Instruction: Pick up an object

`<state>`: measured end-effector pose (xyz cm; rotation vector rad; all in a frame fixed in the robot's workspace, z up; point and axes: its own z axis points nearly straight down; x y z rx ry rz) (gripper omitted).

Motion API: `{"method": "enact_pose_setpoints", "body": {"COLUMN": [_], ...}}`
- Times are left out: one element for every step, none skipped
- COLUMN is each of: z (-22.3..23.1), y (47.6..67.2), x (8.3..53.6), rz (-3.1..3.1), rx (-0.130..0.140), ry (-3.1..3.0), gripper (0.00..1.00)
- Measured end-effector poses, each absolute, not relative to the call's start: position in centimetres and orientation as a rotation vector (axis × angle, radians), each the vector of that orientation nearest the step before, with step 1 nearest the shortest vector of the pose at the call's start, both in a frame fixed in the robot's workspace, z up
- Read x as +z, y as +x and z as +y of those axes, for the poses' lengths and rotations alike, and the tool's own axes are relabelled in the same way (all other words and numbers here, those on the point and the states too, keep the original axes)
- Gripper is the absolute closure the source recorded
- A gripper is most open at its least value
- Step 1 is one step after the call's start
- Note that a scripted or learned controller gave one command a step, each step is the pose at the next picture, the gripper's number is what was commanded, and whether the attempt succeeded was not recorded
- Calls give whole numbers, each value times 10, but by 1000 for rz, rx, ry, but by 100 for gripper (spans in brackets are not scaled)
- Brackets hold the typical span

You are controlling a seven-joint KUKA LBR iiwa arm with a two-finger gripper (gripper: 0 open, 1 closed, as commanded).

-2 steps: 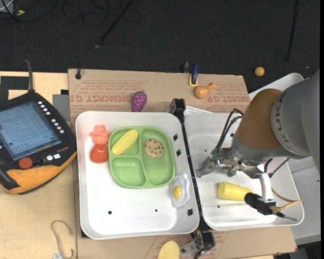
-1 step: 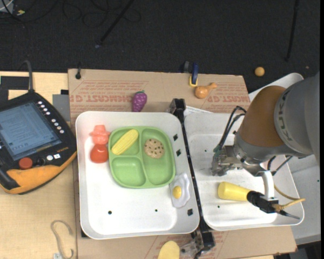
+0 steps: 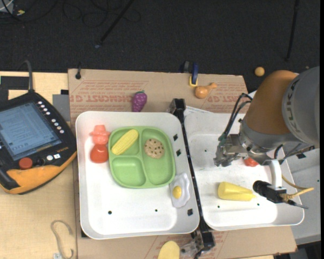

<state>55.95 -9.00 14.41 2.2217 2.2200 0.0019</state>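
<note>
My gripper (image 3: 222, 158) hangs low over the right bin (image 3: 205, 209), near its middle-left floor, with nothing seen in it. A yellow wedge-shaped piece (image 3: 235, 191) lies on the bin floor just below and right of the gripper, apart from it. A small red object (image 3: 251, 162) peeks out beside the wrist on the right, partly hidden by the arm. In the left bin (image 3: 129, 220) a green divided plate (image 3: 130, 174) holds a corn cob (image 3: 123, 141) and a cookie (image 3: 154, 148). A pink and red toy (image 3: 99, 144) stands left of the plate.
A fried-egg toy (image 3: 178, 190) rests at the left bin's right rim. Behind the bins on cardboard lie a purple fruit (image 3: 139, 100) and an orange gourd-like toy (image 3: 204, 90). A yellow fruit (image 3: 169, 250) sits at the front edge. A teach pendant (image 3: 27, 139) lies far left.
</note>
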Motion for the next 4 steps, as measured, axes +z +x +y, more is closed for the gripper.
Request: {"method": "enact_pose_setpoints", "body": {"z": [-101,-102,-45,18], "y": [565,566,559,563], "x": [199,229,232,233], "rz": [2217,2220,2229,2230], "rx": [3,1,-1,0], "ry": [2222,2222,2221,2219], "gripper": [100,100,100,100]}}
